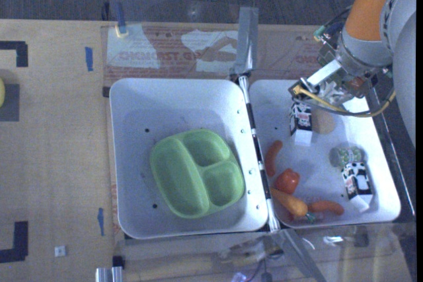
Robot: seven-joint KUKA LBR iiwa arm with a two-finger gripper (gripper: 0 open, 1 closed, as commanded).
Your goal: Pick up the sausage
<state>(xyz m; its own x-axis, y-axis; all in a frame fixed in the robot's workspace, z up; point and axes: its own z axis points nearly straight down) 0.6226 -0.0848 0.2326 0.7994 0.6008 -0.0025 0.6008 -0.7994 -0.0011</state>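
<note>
1. Find the gripper (320, 94) over the back of the right-hand shallow white bin (316, 165). You cannot tell how far it is open, or whether it has hold of anything.
2. Note the small cow-patterned carton (301, 121) just beside the gripper, towards the front of the bin. A tan cylinder (324, 123) stands next to it.
3. Find the red-orange, slightly curved sausage (272, 156) on the floor of the same bin, close to the wall it shares with the left-hand white bin (132, 115). The sausage lies apart from the gripper, further forward and to the view's left.
4. Note a red rounded vegetable piece (287, 180) just in front of the sausage, then an orange carrot (291, 204) and a second reddish elongated piece (326, 207).
5. See the green divided plate (197, 172) in the left-hand bin.
</note>
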